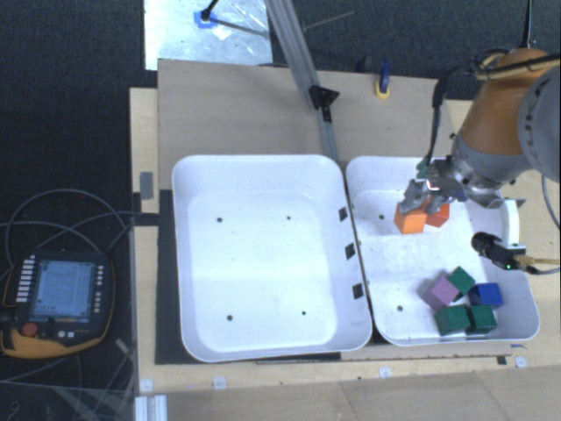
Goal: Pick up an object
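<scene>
In the right bin (382, 318) my gripper (425, 197) hangs over the upper middle, reaching in from the right. Directly under its tip is an orange block (409, 221), with a darker red-orange block (437, 216) touching it on the right. I cannot tell whether the orange block is gripped or merely lies below the tip. A cluster lies at the bin's near right corner: a purple block (438, 292), a blue block (485, 295) and three green blocks (462, 280), (451, 320), (480, 319).
The left bin (188, 235) lies beside the right one, with black clips along their shared wall. A grey pole (294, 38) slants over the bench at the back. A teach pendant (57, 301) lies left of the bench.
</scene>
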Available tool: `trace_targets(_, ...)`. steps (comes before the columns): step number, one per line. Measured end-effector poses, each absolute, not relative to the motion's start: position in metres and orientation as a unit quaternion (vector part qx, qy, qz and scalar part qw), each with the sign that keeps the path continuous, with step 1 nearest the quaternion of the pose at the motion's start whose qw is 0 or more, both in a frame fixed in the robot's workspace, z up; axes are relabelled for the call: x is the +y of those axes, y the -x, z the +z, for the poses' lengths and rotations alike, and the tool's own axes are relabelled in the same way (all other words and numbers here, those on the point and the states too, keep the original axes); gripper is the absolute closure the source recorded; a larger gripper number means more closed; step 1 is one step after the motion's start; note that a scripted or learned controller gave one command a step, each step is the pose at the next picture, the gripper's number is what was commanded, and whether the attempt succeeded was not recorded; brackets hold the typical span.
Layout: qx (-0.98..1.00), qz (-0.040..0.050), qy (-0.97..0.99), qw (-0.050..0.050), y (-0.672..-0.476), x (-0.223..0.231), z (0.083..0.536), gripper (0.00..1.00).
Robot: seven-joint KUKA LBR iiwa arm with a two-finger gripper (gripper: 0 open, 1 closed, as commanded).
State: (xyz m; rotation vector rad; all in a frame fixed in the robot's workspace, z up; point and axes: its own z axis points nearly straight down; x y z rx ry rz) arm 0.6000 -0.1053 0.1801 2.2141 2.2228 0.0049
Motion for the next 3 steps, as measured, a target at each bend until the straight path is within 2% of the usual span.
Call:
trace_targets(1,0.708,0.0022,-0.706,0.003,-0.593,-0.111,0.236,1.0)
trace_targets(2,0.709,0.0014,-0.705,0.002,-0.594,-0.112,0.267,1.0)
trace_targets(3,0.711,0.0011,-0.704,0.0,-0.612,-0.062,0.26,1.0)
